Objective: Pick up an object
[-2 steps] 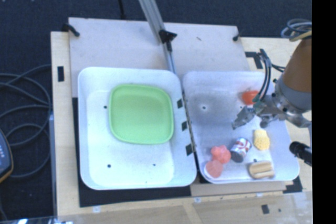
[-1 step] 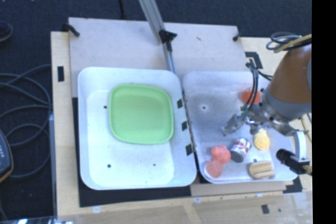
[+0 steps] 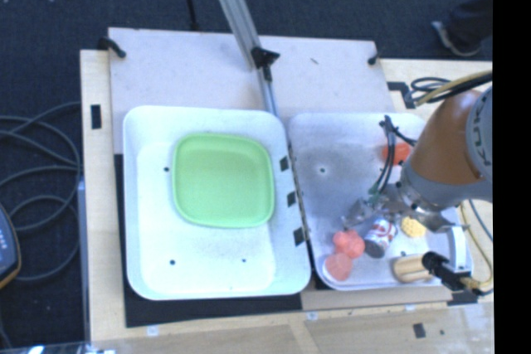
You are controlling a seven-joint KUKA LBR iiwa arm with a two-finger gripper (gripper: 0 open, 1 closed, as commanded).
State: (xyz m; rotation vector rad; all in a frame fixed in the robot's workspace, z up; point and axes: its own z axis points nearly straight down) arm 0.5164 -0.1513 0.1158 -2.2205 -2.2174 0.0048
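My gripper (image 3: 365, 216) is low over the right bin (image 3: 332, 145), near its front right part. Just below it lie a small silver and red can (image 3: 382, 233) and a pink-red lump (image 3: 348, 243), with a second pink-red piece (image 3: 338, 265) closer to the front wall. A yellow piece (image 3: 412, 225) sits to the right of the can, and a tan cylinder (image 3: 408, 267) rests by the front right corner. An orange object (image 3: 400, 152) peeks out behind the arm. Nothing can be seen held in the gripper.
The left bin (image 3: 149, 203) holds a light green square plate (image 3: 223, 180). A metal pole (image 3: 236, 8) slants down to the bins' back edge. The right bin's back left part is bare white floor.
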